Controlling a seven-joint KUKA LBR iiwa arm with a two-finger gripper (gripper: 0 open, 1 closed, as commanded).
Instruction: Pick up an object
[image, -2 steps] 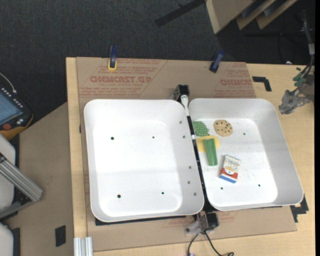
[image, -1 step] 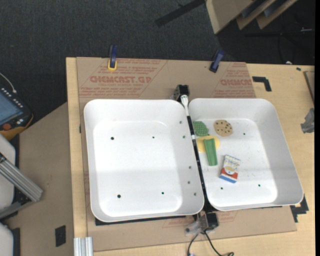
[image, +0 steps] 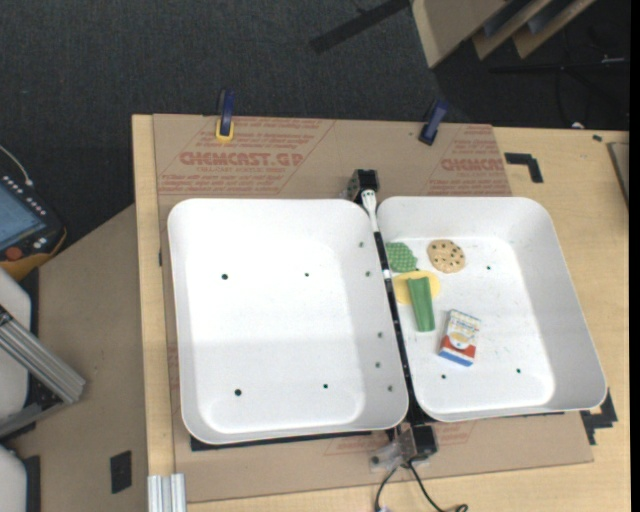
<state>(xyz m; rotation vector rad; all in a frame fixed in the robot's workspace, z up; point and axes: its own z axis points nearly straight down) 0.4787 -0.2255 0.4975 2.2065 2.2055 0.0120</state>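
Looking down from the camera view, we find the objects gathered in the right bin (image: 525, 300), and we place them all by the cookie (image: 445, 256). Just left of the cookie lies a green textured piece (image: 402, 257). Below and left of the cookie, a green stick (image: 421, 303) lies over a yellow piece (image: 402, 290). Below the cookie, a small red, white and blue box (image: 459, 337) lies apart from it. Far left of the cookie sits the left bin (image: 270, 330). How the jaws stand we cannot tell.
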